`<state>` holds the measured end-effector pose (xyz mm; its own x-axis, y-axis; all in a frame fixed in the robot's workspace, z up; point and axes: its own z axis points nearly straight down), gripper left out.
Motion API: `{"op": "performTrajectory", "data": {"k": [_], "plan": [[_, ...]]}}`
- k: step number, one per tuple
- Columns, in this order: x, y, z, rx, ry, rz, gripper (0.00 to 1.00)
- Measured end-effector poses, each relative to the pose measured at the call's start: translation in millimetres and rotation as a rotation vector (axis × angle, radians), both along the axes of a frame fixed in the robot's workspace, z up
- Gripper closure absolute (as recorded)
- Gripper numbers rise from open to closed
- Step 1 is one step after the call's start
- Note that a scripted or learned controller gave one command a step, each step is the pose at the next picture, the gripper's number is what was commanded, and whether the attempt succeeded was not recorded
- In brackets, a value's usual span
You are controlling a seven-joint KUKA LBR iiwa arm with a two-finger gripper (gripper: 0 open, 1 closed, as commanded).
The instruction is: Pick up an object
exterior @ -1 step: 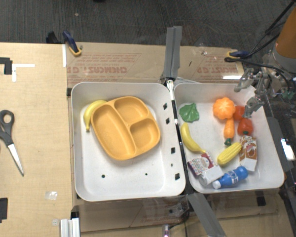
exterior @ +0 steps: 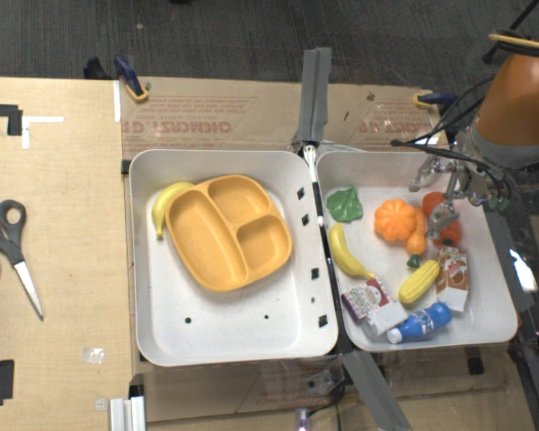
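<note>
My gripper point(exterior: 445, 197) hangs over the far right part of the right bin point(exterior: 496, 329), below the arm's orange band point(exterior: 514, 97). Right under it lies a red toy vegetable point(exterior: 446, 232), partly hidden by the gripper. Whether they touch I cannot tell. To its left sit an orange pumpkin point(exterior: 394, 220) and a small carrot point(exterior: 417, 244). Also in this bin are a green pepper point(exterior: 344, 205), a banana point(exterior: 346, 252), a corn cob point(exterior: 419, 281), a printed packet point(exterior: 455, 278), a pink carton point(exterior: 366, 301) and a blue bottle point(exterior: 422, 323).
The left bin point(exterior: 225, 335) holds a yellow divided plate point(exterior: 226, 230) with a second banana point(exterior: 165, 206) tucked at its far left side. Scissors point(exterior: 13, 250) lie on the wooden bench at the left. A grey divider bar point(exterior: 313, 97) runs between the bins.
</note>
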<state>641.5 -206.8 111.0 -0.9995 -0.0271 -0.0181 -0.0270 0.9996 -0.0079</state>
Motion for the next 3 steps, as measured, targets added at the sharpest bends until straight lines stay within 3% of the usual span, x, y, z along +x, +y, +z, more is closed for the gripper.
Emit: {"op": "performTrajectory", "data": {"k": [1, 2, 3], "plan": [[-40, 57, -18, 0.008, 0.015, -0.02, 0.0], [-10, 108, -18, 0.008, 0.013, 0.006, 0.0], [-23, 114, -18, 0.007, 0.014, 0.004, 0.0]]}}
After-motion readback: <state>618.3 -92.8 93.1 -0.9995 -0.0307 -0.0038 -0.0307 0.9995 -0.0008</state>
